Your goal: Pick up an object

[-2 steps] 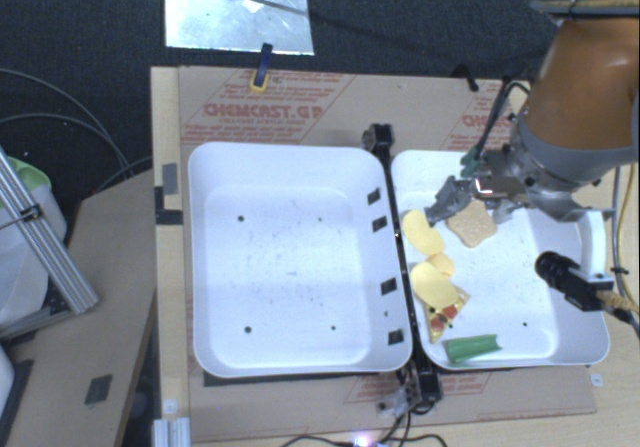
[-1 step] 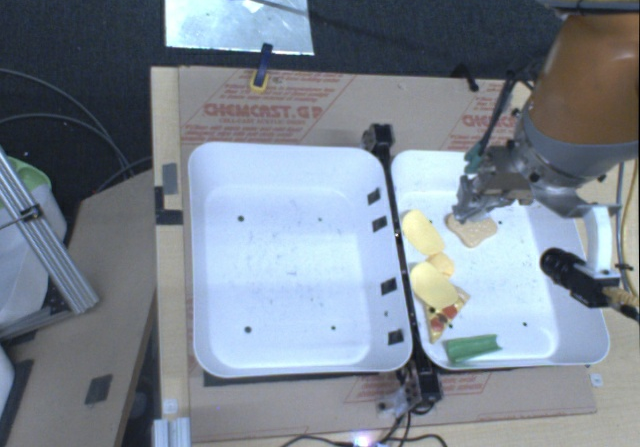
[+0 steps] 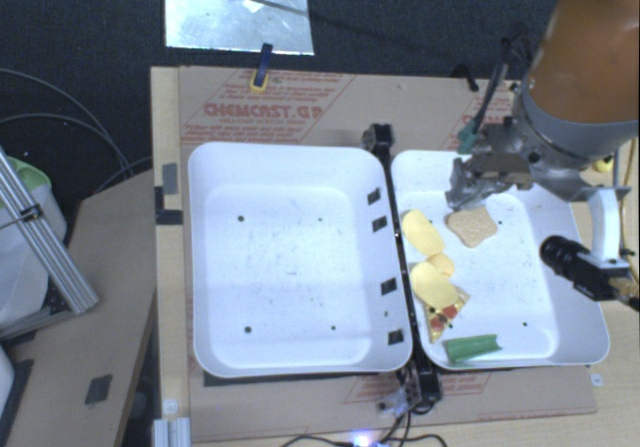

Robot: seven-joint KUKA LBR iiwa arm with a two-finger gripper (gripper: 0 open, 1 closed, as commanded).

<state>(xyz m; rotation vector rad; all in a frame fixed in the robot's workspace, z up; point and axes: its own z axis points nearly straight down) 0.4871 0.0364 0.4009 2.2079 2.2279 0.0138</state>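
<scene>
My gripper (image 3: 463, 193) hangs low over the right bin (image 3: 530, 265), in its upper left part, just above and left of a tan bread-like slice (image 3: 472, 227). Nothing shows between the fingers. Two yellow pieces lie along the bin's left side, one (image 3: 421, 232) above the other (image 3: 435, 285). A small red and yellow item (image 3: 446, 314) sits under the lower yellow piece. A green flat piece (image 3: 470, 345) lies near the bin's front edge.
The left bin (image 3: 285, 255) stands beside the right one, with a black clip strip (image 3: 392, 255) between them. A black object (image 3: 575, 265) juts in over the right bin's right side. Cardboard (image 3: 290, 110) lies under both bins.
</scene>
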